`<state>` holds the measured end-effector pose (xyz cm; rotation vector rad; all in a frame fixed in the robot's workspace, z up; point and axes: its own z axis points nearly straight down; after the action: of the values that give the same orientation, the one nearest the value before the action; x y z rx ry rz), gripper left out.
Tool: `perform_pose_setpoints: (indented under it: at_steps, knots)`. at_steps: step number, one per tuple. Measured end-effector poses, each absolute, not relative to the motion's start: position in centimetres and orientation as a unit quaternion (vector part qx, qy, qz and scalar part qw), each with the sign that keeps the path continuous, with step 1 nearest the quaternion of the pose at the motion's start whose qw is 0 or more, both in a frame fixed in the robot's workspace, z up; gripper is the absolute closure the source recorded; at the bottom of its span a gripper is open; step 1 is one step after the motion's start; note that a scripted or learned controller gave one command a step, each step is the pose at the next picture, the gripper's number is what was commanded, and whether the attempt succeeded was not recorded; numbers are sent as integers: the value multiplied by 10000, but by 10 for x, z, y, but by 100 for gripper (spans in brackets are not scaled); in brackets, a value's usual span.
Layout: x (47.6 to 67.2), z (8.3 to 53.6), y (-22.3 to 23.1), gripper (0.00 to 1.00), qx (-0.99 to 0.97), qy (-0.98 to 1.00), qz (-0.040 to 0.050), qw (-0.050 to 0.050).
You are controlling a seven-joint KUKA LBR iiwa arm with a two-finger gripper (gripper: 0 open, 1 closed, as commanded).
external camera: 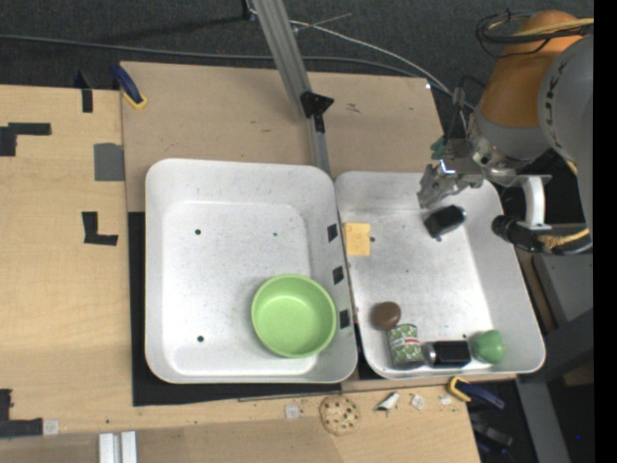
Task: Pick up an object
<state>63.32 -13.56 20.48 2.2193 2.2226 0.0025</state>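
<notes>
closest to the camera, a round cookie [335, 415] lies on the bench [222, 123], just in front of the two bins. inside the right bin [434, 268], along its near wall, a green can [403, 345], a black thing [447, 353] and a green ball-like thing [488, 346] sit side by side in a row. a small brown lump [387, 313] sits just behind the can. in the left bin [231, 230], a light green bowl [293, 315] stands upright near the front right corner. further back, a small yellow block [358, 238] rests against the wall where the two bins meet. at the far side of the right bin, the gripper [440, 199] hangs low over the white floor. a dark shape [444, 222] sits right under it, maybe a shadow or a small thing; it is too blurry to say. i cannot tell the gripper's state. the grey and orange arm [525, 75] comes in from the right
</notes>
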Motion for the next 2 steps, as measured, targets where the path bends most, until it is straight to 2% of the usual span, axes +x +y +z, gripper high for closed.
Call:
perform_pose_setpoints:
  at_steps: [1,2]
  knots:
    - [634,258,-135,100,7066,7076,10,3]
    - [612,260,-93,100,7059,7083,-9,-19]
